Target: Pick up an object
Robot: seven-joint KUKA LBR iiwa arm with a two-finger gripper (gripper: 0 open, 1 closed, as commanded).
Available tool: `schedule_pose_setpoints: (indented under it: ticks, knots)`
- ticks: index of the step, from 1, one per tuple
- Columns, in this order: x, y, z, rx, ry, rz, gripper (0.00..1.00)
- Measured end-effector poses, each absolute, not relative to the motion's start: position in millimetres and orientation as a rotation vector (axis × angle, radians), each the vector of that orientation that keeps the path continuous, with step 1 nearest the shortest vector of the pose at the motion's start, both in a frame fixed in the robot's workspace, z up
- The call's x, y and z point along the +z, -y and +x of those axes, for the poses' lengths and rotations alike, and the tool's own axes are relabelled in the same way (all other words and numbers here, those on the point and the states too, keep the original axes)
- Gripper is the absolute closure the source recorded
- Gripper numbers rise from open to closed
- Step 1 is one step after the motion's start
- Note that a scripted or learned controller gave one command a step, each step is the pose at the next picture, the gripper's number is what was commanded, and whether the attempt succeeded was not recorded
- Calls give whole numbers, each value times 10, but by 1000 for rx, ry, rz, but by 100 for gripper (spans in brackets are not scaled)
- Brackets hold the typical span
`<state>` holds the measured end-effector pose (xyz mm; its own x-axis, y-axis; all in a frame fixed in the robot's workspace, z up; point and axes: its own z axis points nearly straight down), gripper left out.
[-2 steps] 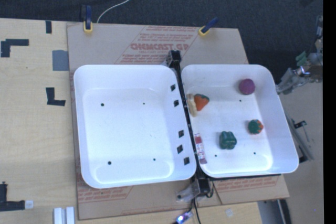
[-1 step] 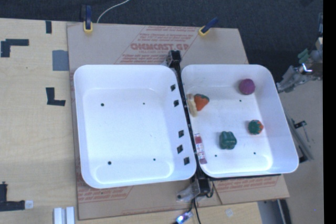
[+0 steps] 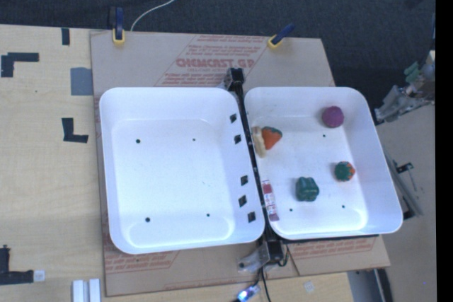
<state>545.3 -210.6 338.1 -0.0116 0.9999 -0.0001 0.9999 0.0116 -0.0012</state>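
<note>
Arm (image 3: 414, 92) cut off (rt edge)

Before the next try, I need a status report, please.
Arm at right edge, outside bins. Purple ball, green pepper, three more items lie ungrasped in right bin. Nothing in the way.

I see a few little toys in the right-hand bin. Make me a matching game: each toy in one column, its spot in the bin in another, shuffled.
Things:
1. purple ball
2. orange toy
3. dark green toy
4. small green-and-orange toy

Places in the right bin:
A. against the left wall, next to the divider between the bins
B. toward the far right corner
C. lower middle of the floor
D. near the right wall, between the ball and the near edge

Pairs: 1-B, 2-A, 3-C, 4-D
</note>
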Motion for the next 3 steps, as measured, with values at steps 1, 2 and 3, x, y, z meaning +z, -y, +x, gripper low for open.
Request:
schedule_pose_setpoints:
  ticks: [1, 2, 3]
  knots:
    - [4214, 1205, 5039, -12, 2236, -2214, 100]
    - [4259, 1245, 5044, 0, 2227, -2218, 100]
    - [4356, 1243, 5048, 0, 2227, -2219, 100]
